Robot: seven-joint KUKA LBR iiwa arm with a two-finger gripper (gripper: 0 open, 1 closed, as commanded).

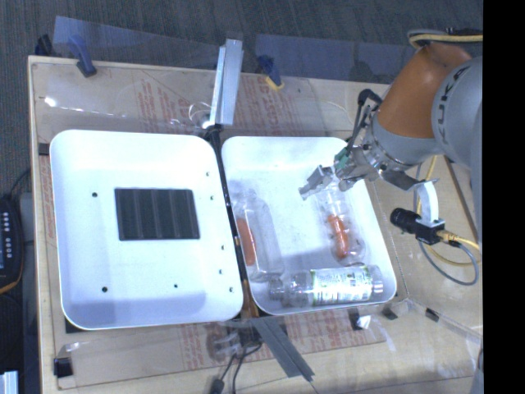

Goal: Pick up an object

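My gripper [326, 180] hangs over the upper right part of the right bin [279, 150], with the arm reaching in from the right. Just below it lies a clear plastic bottle with orange contents [340, 228], its top end close under the gripper. I cannot tell whether they touch. A second clear bottle with an orange strip [250, 238] lies along the bin's left wall. A clear bottle with a green and white label [332, 286] lies on its side along the front wall.
The left bin [82, 162] holds a flat black ribbed panel [156, 213] near its middle. A grey bar [225, 80] stands behind the seam between the bins. Blue clamps [82, 60] sit at the bench's back edge.
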